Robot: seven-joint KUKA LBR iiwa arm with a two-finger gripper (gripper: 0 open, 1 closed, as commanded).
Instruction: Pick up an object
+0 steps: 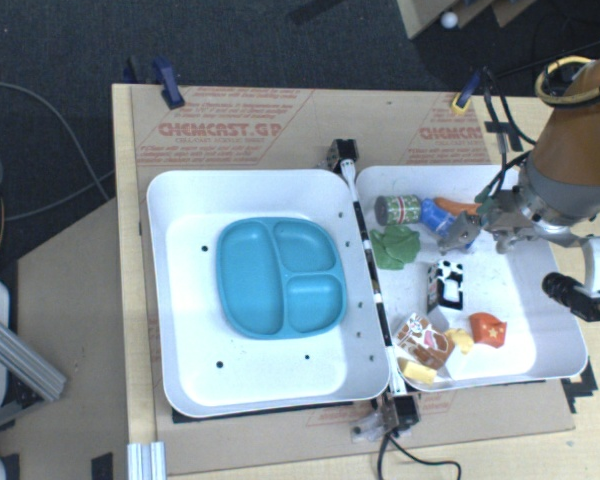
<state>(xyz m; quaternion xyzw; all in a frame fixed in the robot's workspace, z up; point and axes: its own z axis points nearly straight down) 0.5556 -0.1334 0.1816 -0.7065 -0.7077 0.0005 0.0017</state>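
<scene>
hand point(470, 226) low in right bin point(550, 353), beside blue-orange toy point(442, 212)

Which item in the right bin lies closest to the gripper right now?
The blue-and-orange object, at the bin's far side beside the gripper; the can lies farther left.

In the right bin point(540, 368), bare floor lies from the centre toward 3 o'clock and 5 o'clock, giving open passage. Its 9 to 12 o'clock side is crowded: a can point(398, 209), green toy point(394, 245), and black-and-white item point(446, 285). Snack packet point(425, 341) and red piece point(488, 330) block 6 to 7 o'clock. The arm point(565, 168) overhangs 1 o'clock.
</scene>
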